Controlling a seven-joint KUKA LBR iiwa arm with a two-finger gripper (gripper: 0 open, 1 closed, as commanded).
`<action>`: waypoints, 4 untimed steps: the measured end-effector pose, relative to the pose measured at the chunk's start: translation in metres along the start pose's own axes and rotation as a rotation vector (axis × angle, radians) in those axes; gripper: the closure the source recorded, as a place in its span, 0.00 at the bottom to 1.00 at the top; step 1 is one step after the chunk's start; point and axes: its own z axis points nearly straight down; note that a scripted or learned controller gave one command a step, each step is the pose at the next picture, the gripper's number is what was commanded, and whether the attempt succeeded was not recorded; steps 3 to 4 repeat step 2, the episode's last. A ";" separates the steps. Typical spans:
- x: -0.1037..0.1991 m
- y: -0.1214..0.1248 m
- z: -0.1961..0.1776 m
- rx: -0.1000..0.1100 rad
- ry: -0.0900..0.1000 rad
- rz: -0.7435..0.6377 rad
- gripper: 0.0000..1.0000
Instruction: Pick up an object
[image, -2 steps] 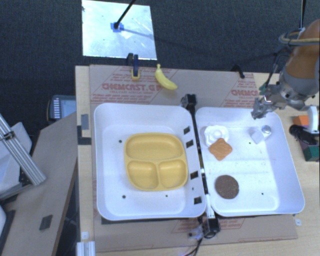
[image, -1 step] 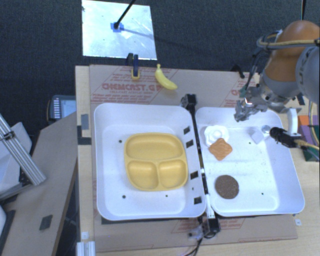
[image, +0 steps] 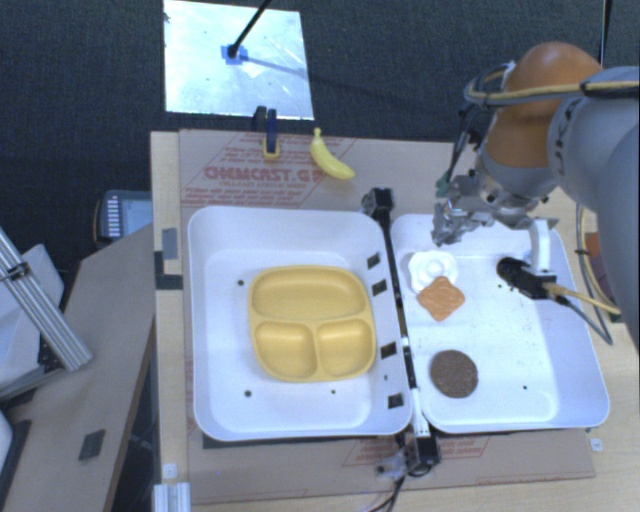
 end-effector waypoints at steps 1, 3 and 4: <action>0.057 -0.010 -0.007 0.000 0.001 -0.001 1.00; 0.102 -0.002 -0.013 -0.002 0.001 0.000 1.00; 0.102 -0.002 -0.013 -0.002 0.001 0.000 1.00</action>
